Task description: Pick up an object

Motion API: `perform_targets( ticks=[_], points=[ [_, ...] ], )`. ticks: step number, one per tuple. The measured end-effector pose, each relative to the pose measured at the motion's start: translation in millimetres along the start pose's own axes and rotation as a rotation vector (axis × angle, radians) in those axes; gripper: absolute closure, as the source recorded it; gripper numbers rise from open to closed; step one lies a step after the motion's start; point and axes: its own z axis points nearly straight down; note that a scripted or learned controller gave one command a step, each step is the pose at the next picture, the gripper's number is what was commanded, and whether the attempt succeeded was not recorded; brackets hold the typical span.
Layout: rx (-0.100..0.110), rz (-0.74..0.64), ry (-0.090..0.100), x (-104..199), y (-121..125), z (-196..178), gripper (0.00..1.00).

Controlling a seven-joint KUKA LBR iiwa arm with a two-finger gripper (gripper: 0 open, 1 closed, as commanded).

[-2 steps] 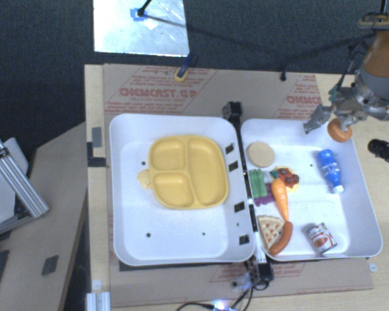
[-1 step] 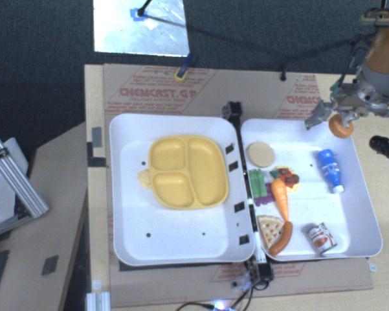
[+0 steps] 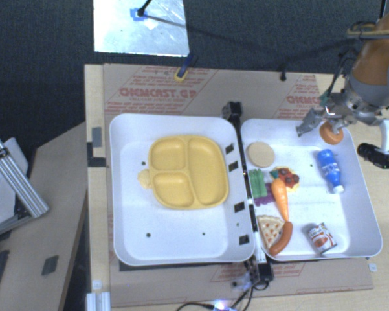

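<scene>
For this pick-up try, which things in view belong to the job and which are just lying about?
In play:
gripper, over the right bin's far edge
orange round object, right at the gripper; whether it is held is unclear

Lying about:
blue bottle
carrot
can
pizza slice
yellow divided plate in the left bin

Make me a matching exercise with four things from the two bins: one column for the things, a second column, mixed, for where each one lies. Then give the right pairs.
Things:
1. yellow plate
2. blue bottle
3. small can
4. tan round disc

Places:
A. right bin, near front corner
B. left bin, middle
C. right bin, back left part
D. right bin, right side

Pairs: 1-B, 2-D, 3-A, 4-C
</scene>
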Motion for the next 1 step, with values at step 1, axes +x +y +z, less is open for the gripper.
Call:
perform_targets(
  ticks=[1],
  points=[
    [-0.002, -0.001, 0.000, 2.8, -1.2, 61.3, 0.00]
  ],
)
